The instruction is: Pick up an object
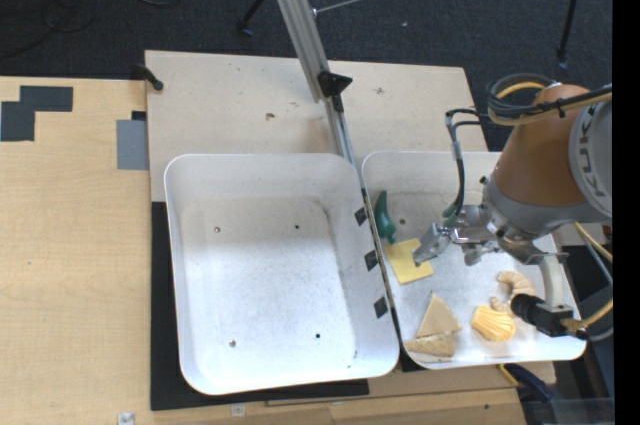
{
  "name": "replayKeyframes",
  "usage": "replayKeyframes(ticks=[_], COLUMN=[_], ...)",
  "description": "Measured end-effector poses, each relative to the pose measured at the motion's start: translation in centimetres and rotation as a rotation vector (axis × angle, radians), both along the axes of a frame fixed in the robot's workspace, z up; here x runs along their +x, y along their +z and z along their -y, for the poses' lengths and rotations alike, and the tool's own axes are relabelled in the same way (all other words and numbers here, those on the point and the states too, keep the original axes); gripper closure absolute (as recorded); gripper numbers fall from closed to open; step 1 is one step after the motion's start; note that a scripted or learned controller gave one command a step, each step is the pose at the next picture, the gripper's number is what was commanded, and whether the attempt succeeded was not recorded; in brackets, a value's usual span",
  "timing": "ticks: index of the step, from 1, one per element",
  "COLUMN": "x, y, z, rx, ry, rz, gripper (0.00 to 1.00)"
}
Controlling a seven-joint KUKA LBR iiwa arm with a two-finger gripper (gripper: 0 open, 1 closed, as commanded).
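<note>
Objects for the pick lie in the right bin [420,175]: a yellow flat piece [408,263] by the bin's left wall, a green piece [382,216] just beyond it against that wall, two tan wedges [436,325] at the near edge, and a yellow shell-like piece [493,323] near the near right corner. The claw [437,245] hangs low over the yellow flat piece, touching or nearly so; I cannot tell how it is set, and nothing shows in its hold. Likely target is that flat piece. It would do well to centre on it, press down to the bin floor, close firmly, and lift straight up clear of the wall. The left bin [200,175] needs no attention.
</note>
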State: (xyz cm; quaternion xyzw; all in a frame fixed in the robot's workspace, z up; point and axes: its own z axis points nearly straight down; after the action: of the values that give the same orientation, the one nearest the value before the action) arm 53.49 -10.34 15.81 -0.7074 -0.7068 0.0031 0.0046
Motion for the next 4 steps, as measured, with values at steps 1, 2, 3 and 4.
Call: replayKeyframes(ticks=[1,2,3,4], x=[-1.2,-1.1,-1.3,-0.5], y=[-5.1,-3.8,0.4,6.1], z=[-0.1,0.2,0.4,1.1], rx=[0.000,-0.001,-0.002,-0.003], ry=[0.000,-0.008,-0.006,0.001], rz=[0.000,0.004,0.012,0.014], gripper=[0.00,1.00,1.00,1.00])
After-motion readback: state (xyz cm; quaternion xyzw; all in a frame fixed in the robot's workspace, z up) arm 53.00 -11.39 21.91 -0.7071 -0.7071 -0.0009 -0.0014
